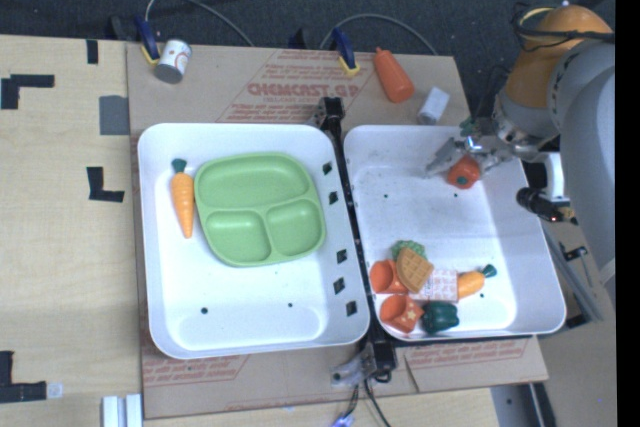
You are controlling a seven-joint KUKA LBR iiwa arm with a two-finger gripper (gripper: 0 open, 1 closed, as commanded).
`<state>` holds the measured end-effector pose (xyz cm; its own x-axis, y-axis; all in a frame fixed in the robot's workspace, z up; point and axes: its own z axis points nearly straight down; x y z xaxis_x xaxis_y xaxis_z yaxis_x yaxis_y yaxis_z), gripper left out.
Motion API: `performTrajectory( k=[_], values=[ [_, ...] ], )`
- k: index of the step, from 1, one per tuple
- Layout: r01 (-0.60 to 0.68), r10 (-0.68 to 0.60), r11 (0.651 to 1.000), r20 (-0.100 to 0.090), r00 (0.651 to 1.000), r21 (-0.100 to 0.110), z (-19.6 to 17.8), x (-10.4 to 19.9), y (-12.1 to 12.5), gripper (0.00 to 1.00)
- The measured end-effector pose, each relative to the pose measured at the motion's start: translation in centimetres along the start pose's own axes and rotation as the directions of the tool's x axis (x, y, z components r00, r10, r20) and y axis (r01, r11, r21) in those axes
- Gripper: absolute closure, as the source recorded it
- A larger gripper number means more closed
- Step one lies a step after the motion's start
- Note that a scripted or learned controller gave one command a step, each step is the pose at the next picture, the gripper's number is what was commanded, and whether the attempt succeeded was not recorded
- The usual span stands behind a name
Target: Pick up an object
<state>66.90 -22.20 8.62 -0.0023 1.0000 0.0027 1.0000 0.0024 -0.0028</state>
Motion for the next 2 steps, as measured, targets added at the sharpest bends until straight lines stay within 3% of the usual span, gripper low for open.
performTrajectory(
  k=[1, 2],
  values=[
    [0.001, -0.001, 1.000, 0.007, 1.000, -0.007, -1.1, -0.2, 0.1, 1.00],
    [0.001, -0.001, 1.000, 0.002, 1.000, -0.003, -1.3, 7.8, 0.0, 1.00]
  ],
)
